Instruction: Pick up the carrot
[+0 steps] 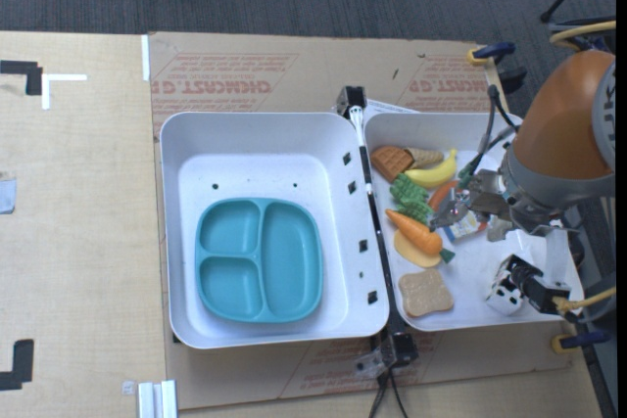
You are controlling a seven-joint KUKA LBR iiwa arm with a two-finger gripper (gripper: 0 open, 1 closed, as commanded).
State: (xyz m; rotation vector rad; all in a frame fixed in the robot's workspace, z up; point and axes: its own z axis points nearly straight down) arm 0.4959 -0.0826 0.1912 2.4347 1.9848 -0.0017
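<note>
One orange plastic carrot with a green stub (417, 232) lies in the right white bin (468, 306), just left of the end effector (458, 209); whether that is apart or together I cannot tell. The smooth, tapered carrot rests on a yellow wedge (415, 254) and crowds a knobbly green vegetable (410, 198), so a closing grasp could slip off or catch a neighbour. Further off, a rough toast slice (425, 293) and glossy curved banana (433, 174).
</note>
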